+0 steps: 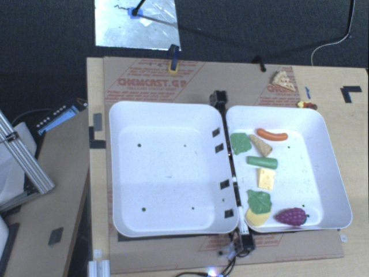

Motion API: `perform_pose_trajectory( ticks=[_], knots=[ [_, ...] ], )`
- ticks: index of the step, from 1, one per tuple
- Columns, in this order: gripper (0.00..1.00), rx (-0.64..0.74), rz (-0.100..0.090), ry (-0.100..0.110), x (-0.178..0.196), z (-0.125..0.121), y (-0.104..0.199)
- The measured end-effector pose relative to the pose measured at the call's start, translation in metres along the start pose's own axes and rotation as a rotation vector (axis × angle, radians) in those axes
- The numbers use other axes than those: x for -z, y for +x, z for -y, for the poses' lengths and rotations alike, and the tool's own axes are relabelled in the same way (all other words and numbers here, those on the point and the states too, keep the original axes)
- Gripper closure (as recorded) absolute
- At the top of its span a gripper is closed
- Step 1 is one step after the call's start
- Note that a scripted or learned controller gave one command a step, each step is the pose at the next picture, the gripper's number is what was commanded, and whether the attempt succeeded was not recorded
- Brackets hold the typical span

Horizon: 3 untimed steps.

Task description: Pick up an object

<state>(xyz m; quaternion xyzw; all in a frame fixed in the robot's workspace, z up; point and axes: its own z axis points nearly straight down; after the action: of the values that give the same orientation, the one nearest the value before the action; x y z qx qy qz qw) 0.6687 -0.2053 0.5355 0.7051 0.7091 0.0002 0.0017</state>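
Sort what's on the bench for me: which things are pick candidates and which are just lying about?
Pick candidates, all in the right bin:
sausage, cone, two lettuce leaves, green stick, cheese, lemon, grapes.

Lying about:
pizza slice on the cardboard, yellow clamp, foil sheet.

A desk (pixel 242 79) topped with printed brown cardboard carried two white bins side by side. The left bin (pixel 167 169) and the right bin (pixel 323 154) met at a dark seam with black clips (pixel 219 148) along it. A pizza-slice toy (pixel 283 80) lay on the cardboard beyond the right bin, with a small red and yellow piece (pixel 305 104) near it. A yellow clamp (pixel 173 67) sat at the desk's far edge. On the dark floor beyond lay a shiny sheet (pixel 136 15). A white cable (pixel 337 36) curled at upper right.
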Motion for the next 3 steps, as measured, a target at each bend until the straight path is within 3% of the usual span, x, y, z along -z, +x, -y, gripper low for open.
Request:
perform_pose_trajectory(
  ticks=[3],
  knots=[
    [1.00, 0.000, 0.000, 0.000, 0.0000, 0.0000, 0.0000]
  ],
)
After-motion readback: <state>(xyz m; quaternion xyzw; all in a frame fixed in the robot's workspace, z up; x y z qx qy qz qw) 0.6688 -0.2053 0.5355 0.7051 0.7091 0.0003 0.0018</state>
